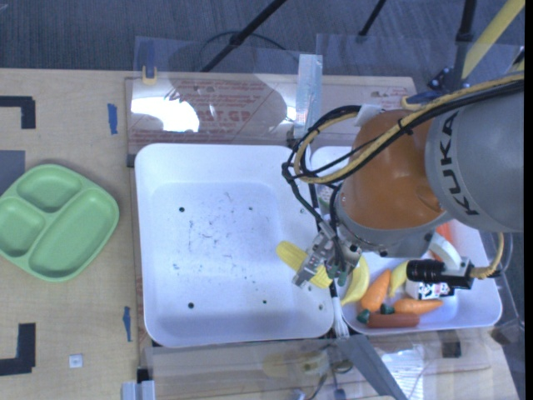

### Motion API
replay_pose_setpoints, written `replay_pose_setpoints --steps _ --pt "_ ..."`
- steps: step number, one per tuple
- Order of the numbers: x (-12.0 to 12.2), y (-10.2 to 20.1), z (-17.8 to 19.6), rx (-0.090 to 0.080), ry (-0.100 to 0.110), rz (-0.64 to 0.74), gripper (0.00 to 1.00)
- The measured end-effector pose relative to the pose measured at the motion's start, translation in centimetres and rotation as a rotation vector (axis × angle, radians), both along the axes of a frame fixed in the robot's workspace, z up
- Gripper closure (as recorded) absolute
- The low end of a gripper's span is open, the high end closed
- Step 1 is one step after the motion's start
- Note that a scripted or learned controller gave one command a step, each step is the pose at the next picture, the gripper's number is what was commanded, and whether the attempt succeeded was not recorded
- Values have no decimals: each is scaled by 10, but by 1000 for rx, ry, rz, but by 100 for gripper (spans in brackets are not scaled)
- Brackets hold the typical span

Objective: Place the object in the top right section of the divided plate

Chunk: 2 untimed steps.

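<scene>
Pale wooden bench seen from above at a slant, bearing two white bins side by side: left bin at centre frame, right bin at lower right. At far left, well apart from both, a green divided plate with three sections. Grey-and-orange arm extended from the right, gripper low by the wall between the bins, right at a yellow piece lying at the left bin's right edge. Cannot tell whether spread or pinching.

Likely trouble: piece slipping out on the lift if caught only at its end, dropping during the long carry leftward, or landing in a wrong section.

Counted: two bins, one plate, one yellow piece; in the right bin, one banana and two carrots.
</scene>
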<state>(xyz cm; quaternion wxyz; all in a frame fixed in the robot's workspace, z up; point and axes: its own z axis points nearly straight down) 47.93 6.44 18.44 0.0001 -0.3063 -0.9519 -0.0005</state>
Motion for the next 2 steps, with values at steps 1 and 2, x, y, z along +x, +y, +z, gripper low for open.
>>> replay_pose_setpoints --steps 1,2 --pt "42 72 31 0 -2 -31 100" --pt "78 144 -61 0 -1 -381 100"
